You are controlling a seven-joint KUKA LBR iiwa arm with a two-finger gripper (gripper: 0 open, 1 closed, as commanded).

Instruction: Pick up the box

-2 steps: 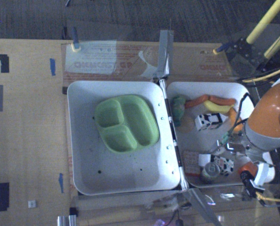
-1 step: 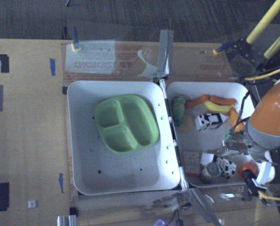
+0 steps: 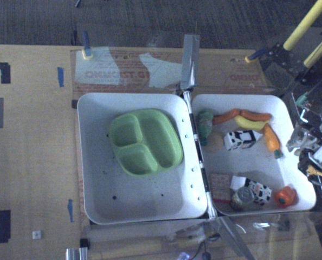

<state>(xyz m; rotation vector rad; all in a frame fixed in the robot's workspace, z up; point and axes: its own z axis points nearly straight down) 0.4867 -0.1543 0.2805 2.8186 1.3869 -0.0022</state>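
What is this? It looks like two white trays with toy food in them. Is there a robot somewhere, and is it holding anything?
You are looking down from a camera fixed above a workbench. The two white trays are bins. The left bin holds a green plate with sections. The right bin holds play food: an orange carrot, a yellow banana, something like a sausage, a green piece, a red-orange tomato shape, a can and two small cow-patterned boxes. The robot arm comes in from the right; the dark machinery at that edge is probably part of it, but it is too cluttered to make out its tool. Nothing looks lifted; everything lies in the bins.
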